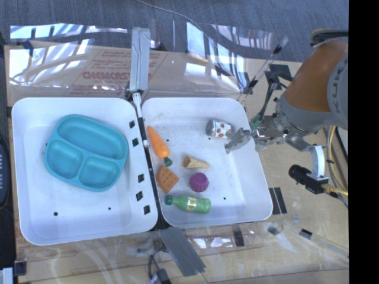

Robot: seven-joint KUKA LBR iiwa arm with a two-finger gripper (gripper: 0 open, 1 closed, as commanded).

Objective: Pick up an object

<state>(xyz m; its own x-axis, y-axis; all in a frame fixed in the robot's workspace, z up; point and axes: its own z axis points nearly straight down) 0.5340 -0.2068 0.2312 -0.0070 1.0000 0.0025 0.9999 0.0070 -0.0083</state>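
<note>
- Gripper point(237, 141) hangs over the right-hand edge of the right bin point(251, 185), at the end of the grey arm point(314, 93) that comes in from the right side of the camera view; whether it is apart or together cannot be told from this slant, and nothing shows clamped in it.
- Just to the left of the gripper, close by but apart from it, lies a small grey-and-white object with red spots point(218, 128) on the bin floor.
- Below and to the left of the gripper sits a tan cone-shaped wedge point(195, 162), and just below that a round purple piece point(199, 182).
- Further to the left of the gripper lies an orange carrot point(158, 142), tilted, its green end pointing down toward a waffle-patterned orange piece point(167, 178).
- Lowest of the lot, well below and left of the gripper, a green bottle point(189, 203) lies on its side with a yellow label.
- Far to the left of the gripper, in the left bin point(35, 218), rests a blue divided tray point(87, 152) with three compartments.
- Both bins stand side by side on the worktop point(296, 229), which runs on below and to the right of the gripper.
</note>
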